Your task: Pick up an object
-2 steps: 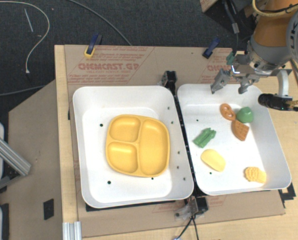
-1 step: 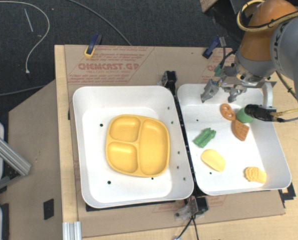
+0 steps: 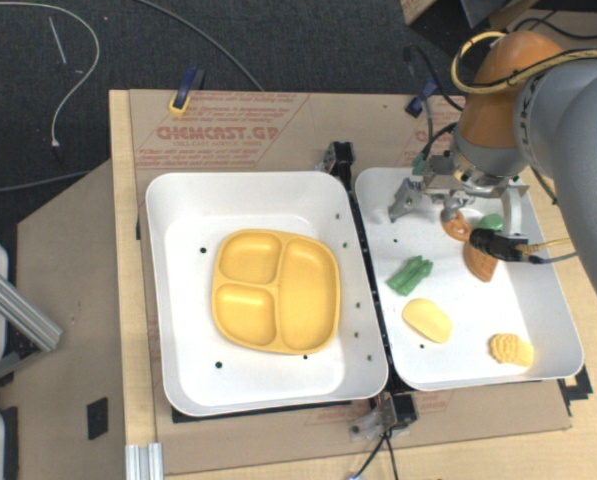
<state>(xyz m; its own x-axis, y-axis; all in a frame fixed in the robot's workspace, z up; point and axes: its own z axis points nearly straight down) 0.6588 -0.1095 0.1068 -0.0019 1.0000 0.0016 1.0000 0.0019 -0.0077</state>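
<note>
My gripper [image 3: 456,206] hangs over the back part of the right bin [image 3: 548,308], its fingers spread open. Just below it lies a small orange piece [image 3: 457,228], not gripped. A brown-orange object [image 3: 480,261] lies beside it on the right, with a bit of green [image 3: 490,222] behind. Further forward in the same bin are a green object [image 3: 410,274], a smooth yellow object [image 3: 427,320] and a bumpy yellow object [image 3: 511,349].
The left bin [image 3: 178,268] holds a yellow divided plate [image 3: 276,291]. The ridge where the two bins meet [image 3: 366,268] runs down the middle. The arm's grey and orange body [image 3: 538,88] fills the upper right above the bench.
</note>
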